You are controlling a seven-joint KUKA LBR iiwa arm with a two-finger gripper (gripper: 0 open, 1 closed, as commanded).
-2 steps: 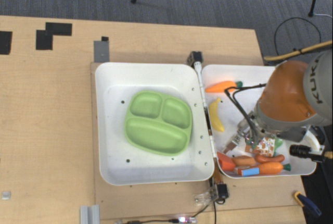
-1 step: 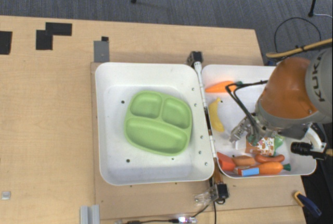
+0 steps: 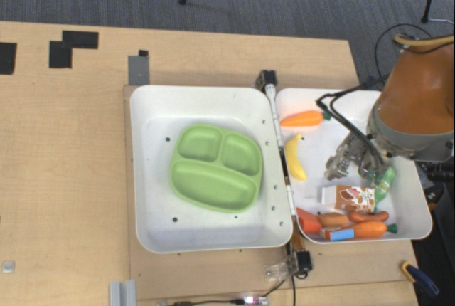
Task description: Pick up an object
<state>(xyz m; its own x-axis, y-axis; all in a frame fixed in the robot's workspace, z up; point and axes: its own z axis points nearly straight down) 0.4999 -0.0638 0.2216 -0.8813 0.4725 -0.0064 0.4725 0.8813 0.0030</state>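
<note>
No legible text anywhere, not even on the small printed carton (image 3: 353,198)

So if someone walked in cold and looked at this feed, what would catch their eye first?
Probably the green divided plate, sitting alone in the middle of the left bin. Next, the big orange-banded arm coming in from the right, its gripper low over the right bin. That bin holds a carrot, a banana and a heap of toy food along its near edge.
</note>
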